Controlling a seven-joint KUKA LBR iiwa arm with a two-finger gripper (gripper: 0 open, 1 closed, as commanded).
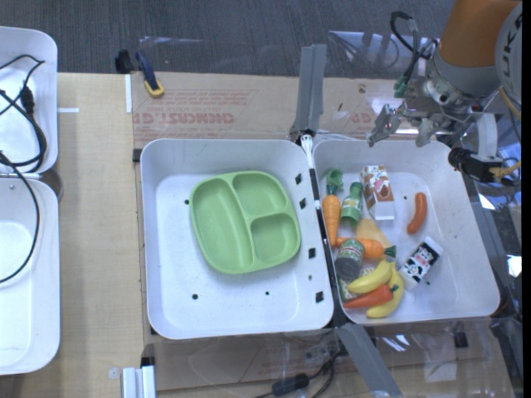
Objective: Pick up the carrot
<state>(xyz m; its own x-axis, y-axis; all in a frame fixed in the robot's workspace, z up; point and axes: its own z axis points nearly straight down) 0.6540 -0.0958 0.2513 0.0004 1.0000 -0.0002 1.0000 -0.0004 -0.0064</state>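
Carrot point(331, 215) lies lengthwise in the right bin point(465, 293), tight against its left wall, green top pointing to the far rim. Green bottle point(352, 203) sits just right of carrot, touching or nearly so; tin can point(349, 259) just below its tip. Gripper point(408, 128) hangs above the far rim, well right of carrot; jaws spread, nothing between them. Risks, as judged: wall and bottle leave little finger clearance either side of carrot, so a finger may land on the wall or nudge the bottle; a closing grip could roll the tapered carrot out.
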